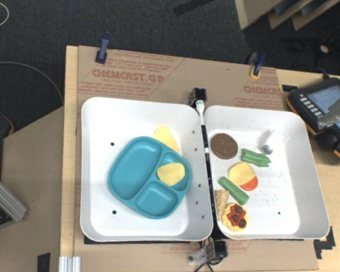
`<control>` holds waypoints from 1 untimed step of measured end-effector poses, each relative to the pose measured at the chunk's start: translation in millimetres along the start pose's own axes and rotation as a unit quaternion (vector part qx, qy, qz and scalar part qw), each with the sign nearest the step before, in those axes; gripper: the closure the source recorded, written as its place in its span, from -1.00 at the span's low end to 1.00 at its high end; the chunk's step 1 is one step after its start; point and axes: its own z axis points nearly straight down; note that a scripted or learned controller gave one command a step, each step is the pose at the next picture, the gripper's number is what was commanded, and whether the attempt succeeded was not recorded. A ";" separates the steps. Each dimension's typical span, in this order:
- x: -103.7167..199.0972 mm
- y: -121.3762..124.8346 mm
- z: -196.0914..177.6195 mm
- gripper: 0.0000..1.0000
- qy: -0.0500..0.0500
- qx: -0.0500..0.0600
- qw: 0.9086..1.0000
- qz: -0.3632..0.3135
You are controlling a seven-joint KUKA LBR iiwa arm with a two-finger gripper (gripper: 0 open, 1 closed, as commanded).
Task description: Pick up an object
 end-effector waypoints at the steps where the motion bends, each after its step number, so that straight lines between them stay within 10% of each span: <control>1: 29.6 -13.5 221.5 -1.00 0.005 0.018 1.000 -0.001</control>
